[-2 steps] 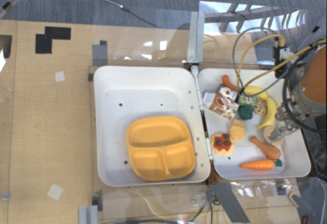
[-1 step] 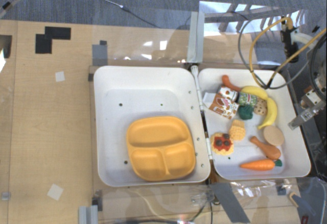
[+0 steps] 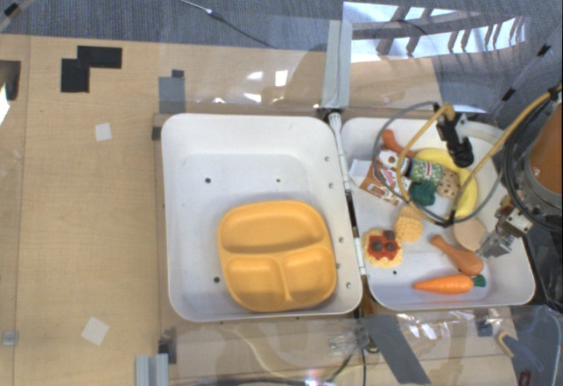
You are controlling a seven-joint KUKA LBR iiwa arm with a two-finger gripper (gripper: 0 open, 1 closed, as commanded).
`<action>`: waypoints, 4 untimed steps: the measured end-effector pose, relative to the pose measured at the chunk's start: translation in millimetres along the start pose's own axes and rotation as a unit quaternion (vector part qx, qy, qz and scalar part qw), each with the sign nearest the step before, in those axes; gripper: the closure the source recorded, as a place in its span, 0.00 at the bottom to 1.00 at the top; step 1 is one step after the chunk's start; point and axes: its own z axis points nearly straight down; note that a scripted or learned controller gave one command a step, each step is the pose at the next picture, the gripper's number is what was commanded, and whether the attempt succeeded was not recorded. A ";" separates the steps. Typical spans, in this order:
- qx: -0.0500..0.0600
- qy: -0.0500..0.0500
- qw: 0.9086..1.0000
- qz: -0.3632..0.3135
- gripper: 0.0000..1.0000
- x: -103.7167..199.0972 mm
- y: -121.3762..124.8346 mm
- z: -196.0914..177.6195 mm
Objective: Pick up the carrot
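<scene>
Near the front wall of the right bin (image 3: 528,292) lies the carrot (image 3: 444,285), stretched crosswise with its orange body pointing toward the divider and its small green top toward the arm's side. Nothing touches it. Just behind it sits a brown drumstick-shaped toy (image 3: 457,254), angled, close to the carrot but apart from it. Further left in the same bin rest a small pizza slice with red dots (image 3: 383,247) and a yellow corn piece (image 3: 409,223). Toward the back of this bin a banana (image 3: 457,171) curves around a cluster of small items, among them a green toy (image 3: 424,193) and a printed packet (image 3: 382,178).

At the right edge of the bin the arm (image 3: 541,164) reaches in, with black and yellow cables (image 3: 457,142) looping over the back of the bin. Its tool (image 3: 503,239) hangs low beside the drumstick, above and to the right of the carrot; whether it is spread or closed I cannot tell, as the metal parts are too small and partly cut off.

On the left, the other bin (image 3: 193,200) holds a yellow divided plate (image 3: 276,254), lying flat near its front. Both bins sit on the wooden desk (image 3: 79,226).
</scene>
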 end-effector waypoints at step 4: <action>0.001 0.006 0.975 -0.224 1.00 42.3 8.5 -73.3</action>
